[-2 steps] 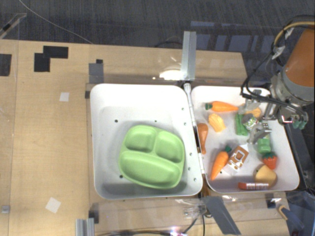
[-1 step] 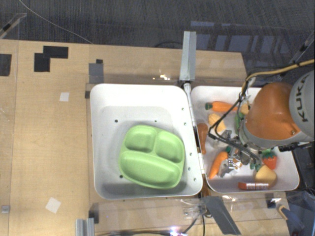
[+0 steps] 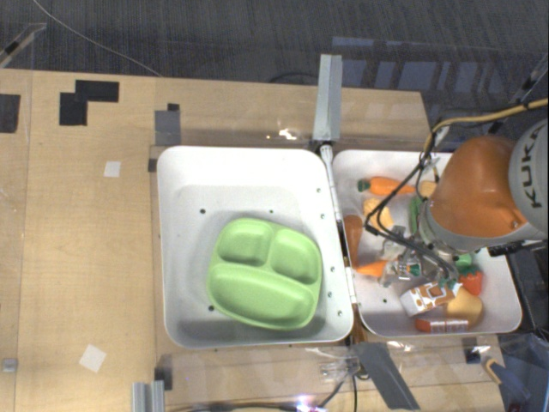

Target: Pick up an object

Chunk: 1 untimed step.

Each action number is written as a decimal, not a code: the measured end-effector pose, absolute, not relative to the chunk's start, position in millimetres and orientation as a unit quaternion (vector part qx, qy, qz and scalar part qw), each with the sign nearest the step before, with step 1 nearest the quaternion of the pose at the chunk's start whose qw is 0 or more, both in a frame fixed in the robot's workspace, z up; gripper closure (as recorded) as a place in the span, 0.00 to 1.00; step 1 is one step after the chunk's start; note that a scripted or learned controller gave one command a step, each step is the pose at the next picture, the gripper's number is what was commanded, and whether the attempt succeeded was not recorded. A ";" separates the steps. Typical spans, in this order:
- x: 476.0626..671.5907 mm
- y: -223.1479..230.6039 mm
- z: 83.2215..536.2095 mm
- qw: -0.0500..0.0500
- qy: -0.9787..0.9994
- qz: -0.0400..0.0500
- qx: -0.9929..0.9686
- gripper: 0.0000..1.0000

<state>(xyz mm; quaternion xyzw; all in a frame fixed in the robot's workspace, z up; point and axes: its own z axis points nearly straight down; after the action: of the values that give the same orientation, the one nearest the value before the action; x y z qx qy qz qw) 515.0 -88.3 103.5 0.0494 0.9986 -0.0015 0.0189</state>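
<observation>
The right bin (image 3: 515, 316) holds several toy food items. Among them are an orange carrot (image 3: 383, 184), a yellow piece (image 3: 378, 215), a brown piece (image 3: 352, 230), a small orange piece (image 3: 371, 269), a printed carton (image 3: 426, 299), a yellow pear shape (image 3: 464, 305) and a red piece (image 3: 441, 324). My gripper (image 3: 410, 266) hangs low over the middle of this bin, below the arm's orange band (image 3: 477, 187). It sits between the small orange piece and the carton. The arm hides the items beneath it.
The left bin (image 3: 184, 196) holds a green divided plate (image 3: 266, 273), lying towards its front right. A ridge (image 3: 339, 230) separates the two bins. Black and yellow cables (image 3: 403, 196) loop over the right bin's back half.
</observation>
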 end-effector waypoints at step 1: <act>551.3 -162.0 205.5 0.006 0.985 -0.002 -0.172 1.00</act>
<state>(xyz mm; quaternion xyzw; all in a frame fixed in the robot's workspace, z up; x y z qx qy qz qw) 551.3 -162.0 205.5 -0.1717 0.9851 -0.0022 0.0058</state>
